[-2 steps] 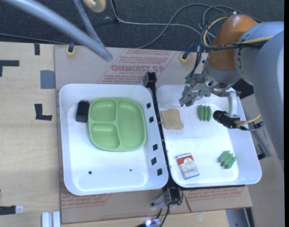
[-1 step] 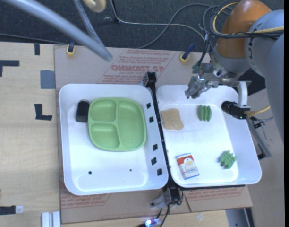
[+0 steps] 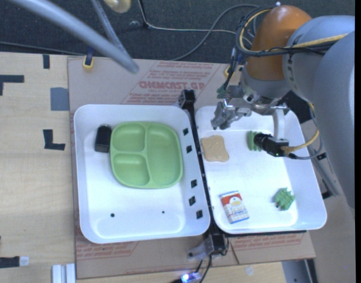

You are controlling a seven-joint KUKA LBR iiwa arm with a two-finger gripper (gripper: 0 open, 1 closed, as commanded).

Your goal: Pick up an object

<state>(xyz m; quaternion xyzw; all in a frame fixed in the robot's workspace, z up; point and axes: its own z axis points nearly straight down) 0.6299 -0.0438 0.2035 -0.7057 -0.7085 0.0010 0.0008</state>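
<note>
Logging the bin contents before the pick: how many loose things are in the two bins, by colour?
Green: 3, divided plate, small leafy toy, small item by the arm's black fitting
Black: 1, small block
Tan: 1, flat piece
Red and white: 1, small carton
Total: 6

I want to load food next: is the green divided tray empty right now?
Empty. The green divided tray lies flat in the left bin, and all three of its compartments show bare green plastic, nothing in them.

One fixed camera above both bins (image 3: 80, 158) — slanted, seemingly mid-distance.
</note>
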